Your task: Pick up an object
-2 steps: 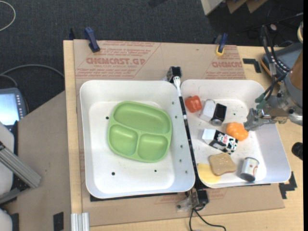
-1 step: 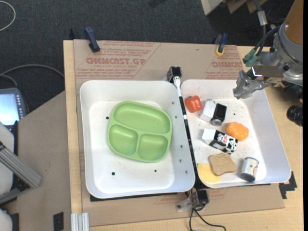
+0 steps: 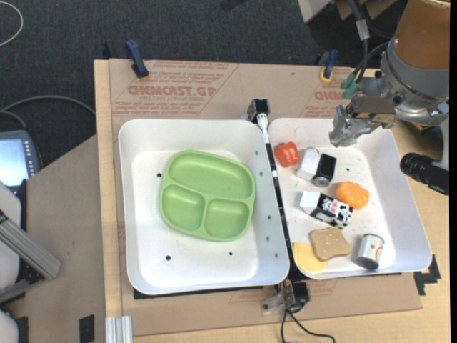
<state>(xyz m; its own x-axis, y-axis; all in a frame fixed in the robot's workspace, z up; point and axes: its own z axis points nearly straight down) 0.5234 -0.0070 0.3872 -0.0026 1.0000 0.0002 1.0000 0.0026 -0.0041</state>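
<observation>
The grey metal hand hangs above the right white bin, near the small red block; whether it grips anything is unclear.

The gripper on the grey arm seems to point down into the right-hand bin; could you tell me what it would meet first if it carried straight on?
Probably bare floor of the right white bin. The gripper hangs over its far end, short of the white-and-black block and the red toy. Depth is unclear from one view.
</observation>
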